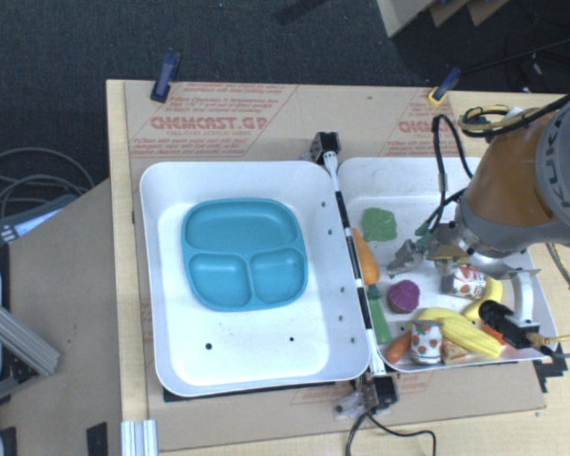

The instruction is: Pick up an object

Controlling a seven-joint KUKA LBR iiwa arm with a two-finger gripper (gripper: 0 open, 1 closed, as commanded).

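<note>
The right bin [399,177] holds several toy foods. A green piece [380,224] lies near its back. An orange carrot [365,257] rests along the left wall, with a green stick [378,321] below it. A purple piece [404,296] sits mid-bin. At the front lie a yellow corn cob [467,331] and a small can [426,342]. My gripper [413,253] hangs low over the bin's middle, just above the purple piece and right of the carrot. Nothing shows in its grasp. A red-and-white can [467,281] sits beside the wrist.
The left bin [171,350] holds a blue divided plate [244,253]. A black divider [347,245] with clamps runs between the bins. The grey and orange arm [518,188] covers the right bin's far right side. Cables [475,117] loop behind it.
</note>
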